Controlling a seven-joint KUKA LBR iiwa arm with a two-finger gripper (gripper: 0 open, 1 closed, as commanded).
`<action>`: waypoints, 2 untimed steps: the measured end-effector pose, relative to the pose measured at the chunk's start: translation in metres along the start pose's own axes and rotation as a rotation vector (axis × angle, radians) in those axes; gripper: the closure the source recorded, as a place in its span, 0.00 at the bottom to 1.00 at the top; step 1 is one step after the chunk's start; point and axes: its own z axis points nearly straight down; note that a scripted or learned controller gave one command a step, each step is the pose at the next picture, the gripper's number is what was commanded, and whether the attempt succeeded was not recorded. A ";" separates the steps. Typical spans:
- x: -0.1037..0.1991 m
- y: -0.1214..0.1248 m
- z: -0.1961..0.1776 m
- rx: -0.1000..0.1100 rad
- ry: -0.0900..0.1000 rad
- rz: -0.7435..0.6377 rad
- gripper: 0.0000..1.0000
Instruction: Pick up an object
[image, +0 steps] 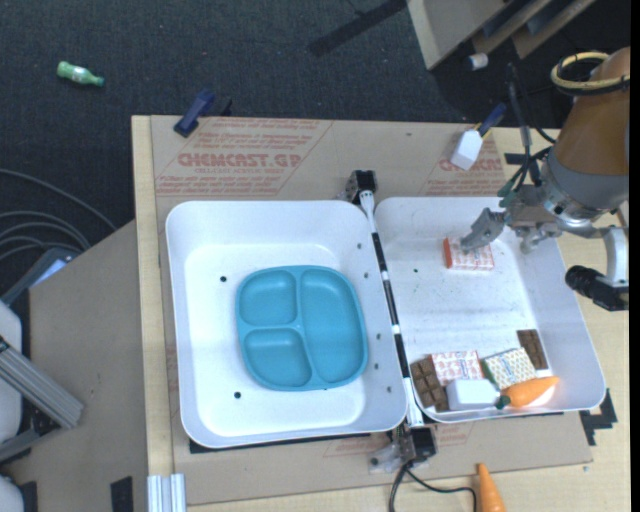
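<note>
A small red and white packet (470, 258) lies flat in the upper part of the right bin (470, 315). My gripper (478, 234) hangs at the packet's upper right edge, very close to it or touching it; contact cannot be judged. The arm comes in from the right with its orange band near the top right corner. Along the bin's front wall sit an orange carrot (530, 391), a white box (470, 393), two brown chocolate bars (424, 383) (532, 348) and two patterned packets (455, 363) (505, 367).
The left bin (200, 300) holds a blue divided plate (300, 327). A white block (466, 150) and a blue clip (194, 113) lie on the cardboard behind the bins. The middle of the right bin is bare floor.
</note>
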 end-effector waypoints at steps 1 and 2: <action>0.004 0.048 0.106 -0.010 -0.002 -0.003 0.00; 0.003 0.049 0.095 -0.015 -0.005 -0.002 1.00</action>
